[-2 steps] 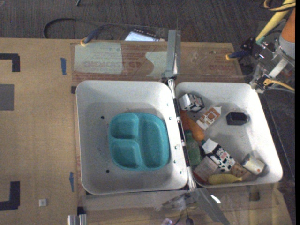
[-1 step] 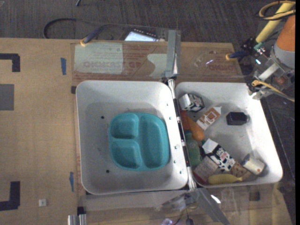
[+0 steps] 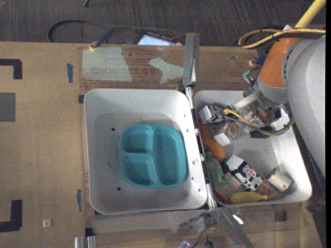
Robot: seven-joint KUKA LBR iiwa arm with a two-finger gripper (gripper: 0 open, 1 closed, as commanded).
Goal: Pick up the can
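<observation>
At the near edge of the right bin [image 3: 304, 161], we saw a yellow banana-shaped toy [image 3: 247, 196] lying along the wall. Just right of it, in the near right corner, was a small pale cylinder on its side, which we took to be the can [image 3: 280, 181]. A black-and-white cow-patterned piece [image 3: 248, 175] sat close on its left, and a green item [image 3: 215, 172] and an orange carrot [image 3: 215, 148] were pressed against the divider. Across that divider, the left bin [image 3: 93, 138] carried a teal divided plate [image 3: 153, 155]. Farther back in the right bin, the gripper [image 3: 231, 117] hung low among a small brown-and-white box [image 3: 225, 137] and a white object [image 3: 207, 112], well apart from the can. Trailing cables crossed it, so we could not tell how wide it stood or whether it had hold of anything. Behind it rose the grey arm [image 3: 307, 87] with its orange band [image 3: 274, 66], and beyond the bins a lit screen [image 3: 155, 37] rested at the bench's far edge. We judged the main risk to be a grab at the wrong clutter in that far corner. We also thought the can might roll on its curved side against the wall when approached, or that the neighbouring cow-patterned piece might be caught in the grasp with it.
</observation>
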